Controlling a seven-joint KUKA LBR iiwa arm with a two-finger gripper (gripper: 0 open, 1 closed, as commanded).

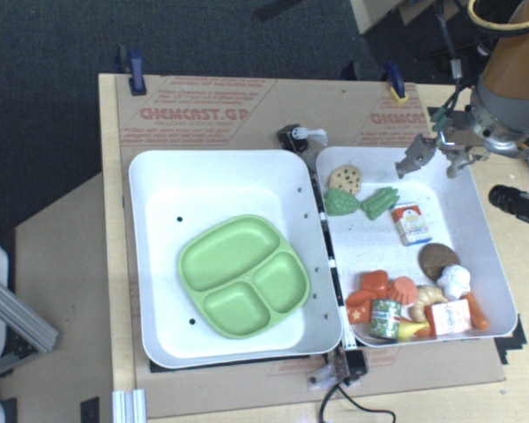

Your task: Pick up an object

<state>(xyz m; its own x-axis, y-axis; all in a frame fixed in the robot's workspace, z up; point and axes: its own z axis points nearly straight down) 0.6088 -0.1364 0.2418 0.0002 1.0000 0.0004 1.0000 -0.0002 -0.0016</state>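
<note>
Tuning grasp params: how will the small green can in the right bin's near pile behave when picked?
The green can looks rigid, so it probably won't deform. Its round wall may slip or roll if nudged. It sits packed among toy foods, so neighbours would likely shift or block the tool.

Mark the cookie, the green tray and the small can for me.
cookie (345, 179): camera view, centre of its top face.
green tray (222, 258): camera view, floor of its largest compartment.
can (386, 319): camera view, its label side.

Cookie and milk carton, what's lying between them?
In the camera view, two green toys lie between the cookie and the milk carton: a leafy piece and a pod-like piece.
</note>
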